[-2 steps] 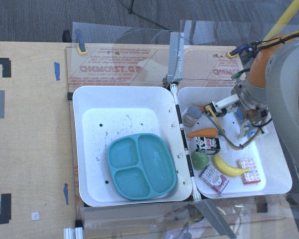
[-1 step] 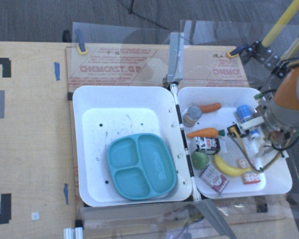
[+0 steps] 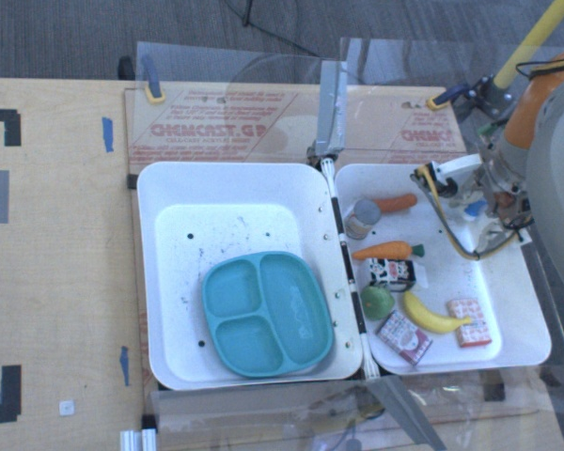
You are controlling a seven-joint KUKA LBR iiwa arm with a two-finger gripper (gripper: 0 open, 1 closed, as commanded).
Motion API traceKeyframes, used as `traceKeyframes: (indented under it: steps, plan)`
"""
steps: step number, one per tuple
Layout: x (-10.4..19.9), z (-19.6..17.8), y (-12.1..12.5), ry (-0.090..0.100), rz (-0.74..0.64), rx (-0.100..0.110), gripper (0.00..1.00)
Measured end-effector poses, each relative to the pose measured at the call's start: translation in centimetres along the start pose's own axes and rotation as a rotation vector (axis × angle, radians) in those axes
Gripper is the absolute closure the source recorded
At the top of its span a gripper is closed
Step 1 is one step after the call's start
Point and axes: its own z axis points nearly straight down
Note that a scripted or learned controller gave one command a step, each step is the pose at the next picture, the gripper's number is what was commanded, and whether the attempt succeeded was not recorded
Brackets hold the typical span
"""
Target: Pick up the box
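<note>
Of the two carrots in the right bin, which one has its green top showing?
The lower carrot, lying just above the black-and-white carton: green leaves show at its right end. The upper carrot, beside the grey can, shows plain orange.

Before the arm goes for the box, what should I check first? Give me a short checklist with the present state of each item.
1. A box is in the right bin: ok. A small red patterned box lies near the front edge, a pink box to its right.
2. Which box is meant: cannot tell; a black-and-white carton also lies there.
3. Top of the red box is free: ok, though a green ball and a banana lie close beside it.
4. Gripper is above a box: not ok; it is at the back right of the bin.
5. Gripper state: cannot tell.
6. Left bin involved: not ok; it holds a teal tray.
</note>
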Motion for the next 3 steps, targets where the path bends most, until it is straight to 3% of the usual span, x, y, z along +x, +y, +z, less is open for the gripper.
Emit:
traceKeyframes:
  steps: [1,2,3]
  plan:
    - [-7.0,1.3,-1.3,0.013,0.005,-0.004,0.0]
    - [0.5,1.4,0.2,0.003,-0.015,-0.001,0.0]
    - [-9.7,1.2,-2.0,0.021,-0.128,-0.005,0.0]
